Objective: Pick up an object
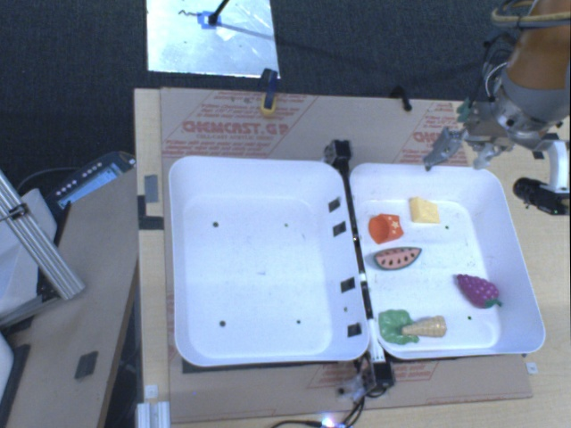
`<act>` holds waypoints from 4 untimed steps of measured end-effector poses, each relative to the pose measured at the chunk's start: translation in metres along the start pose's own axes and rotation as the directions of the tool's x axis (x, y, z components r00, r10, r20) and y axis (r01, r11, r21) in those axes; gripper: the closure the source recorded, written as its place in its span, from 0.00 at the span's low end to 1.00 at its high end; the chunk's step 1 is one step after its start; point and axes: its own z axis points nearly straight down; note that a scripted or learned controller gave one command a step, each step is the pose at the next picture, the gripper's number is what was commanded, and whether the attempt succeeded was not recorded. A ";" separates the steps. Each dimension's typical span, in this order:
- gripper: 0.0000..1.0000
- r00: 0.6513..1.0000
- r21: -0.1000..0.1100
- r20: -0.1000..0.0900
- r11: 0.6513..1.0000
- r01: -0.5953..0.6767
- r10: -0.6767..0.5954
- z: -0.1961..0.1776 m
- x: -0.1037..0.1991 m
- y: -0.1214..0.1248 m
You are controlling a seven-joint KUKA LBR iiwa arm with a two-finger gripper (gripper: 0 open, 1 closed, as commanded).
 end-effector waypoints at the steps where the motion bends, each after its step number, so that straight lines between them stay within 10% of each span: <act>1: 0.00 1.000 0.014 -0.006 1.000 0.009 -0.009 0.085 0.100 -0.061; 2: 0.00 1.000 0.011 0.000 1.000 -0.012 0.012 0.183 0.021 -0.139; 4: 0.00 1.000 -0.004 0.000 1.000 0.003 -0.003 0.178 0.034 -0.028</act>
